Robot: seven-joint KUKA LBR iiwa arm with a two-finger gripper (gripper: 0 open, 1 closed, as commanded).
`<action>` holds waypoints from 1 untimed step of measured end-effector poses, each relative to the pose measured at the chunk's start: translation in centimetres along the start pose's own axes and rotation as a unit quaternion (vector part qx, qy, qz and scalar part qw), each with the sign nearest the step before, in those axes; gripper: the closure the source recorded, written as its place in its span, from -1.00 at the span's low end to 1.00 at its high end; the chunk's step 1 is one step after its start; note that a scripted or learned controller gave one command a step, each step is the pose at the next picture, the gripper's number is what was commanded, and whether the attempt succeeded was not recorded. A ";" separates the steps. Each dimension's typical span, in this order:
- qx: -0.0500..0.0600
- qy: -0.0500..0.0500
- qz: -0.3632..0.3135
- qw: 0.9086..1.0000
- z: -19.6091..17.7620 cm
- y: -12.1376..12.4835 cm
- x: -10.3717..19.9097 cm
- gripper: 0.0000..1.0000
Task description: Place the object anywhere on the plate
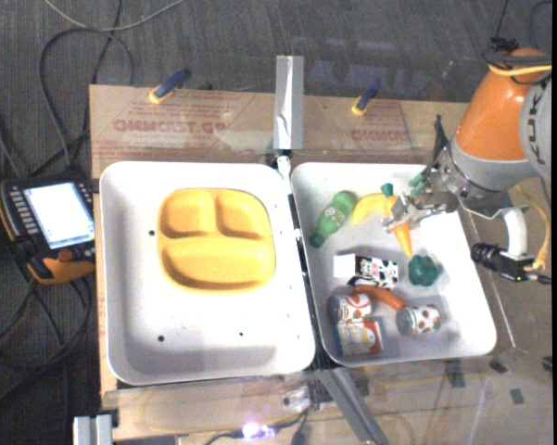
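A yellow divided plate (217, 238) lies in the left bin (130, 341). My gripper (410, 208) hangs over the upper part of the right bin (482, 327). It sits just right of a yellow banana (371, 208) and directly above an orange carrot (403, 238). The carrot's top end meets the gripper's tip, and contact is unclear. A green bottle (331, 217) lies left of the banana.
The right bin also holds a cow-patterned carton (377, 269), a dark green toy (424, 270), a red pepper (382, 296), a labelled can (357, 323) and a small spotted can (418, 319). A tablet (51, 216) rests left of the bench.
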State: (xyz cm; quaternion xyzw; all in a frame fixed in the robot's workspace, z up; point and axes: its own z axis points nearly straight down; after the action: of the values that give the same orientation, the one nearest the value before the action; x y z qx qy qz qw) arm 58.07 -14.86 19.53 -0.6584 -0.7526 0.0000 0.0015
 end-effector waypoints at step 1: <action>0.001 -0.001 -0.099 0.995 2.9 -3.2 -0.2 1.00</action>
State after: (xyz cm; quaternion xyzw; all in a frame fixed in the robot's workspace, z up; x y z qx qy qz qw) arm 54.91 -15.49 16.61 -0.5806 -0.8142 0.0011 0.0008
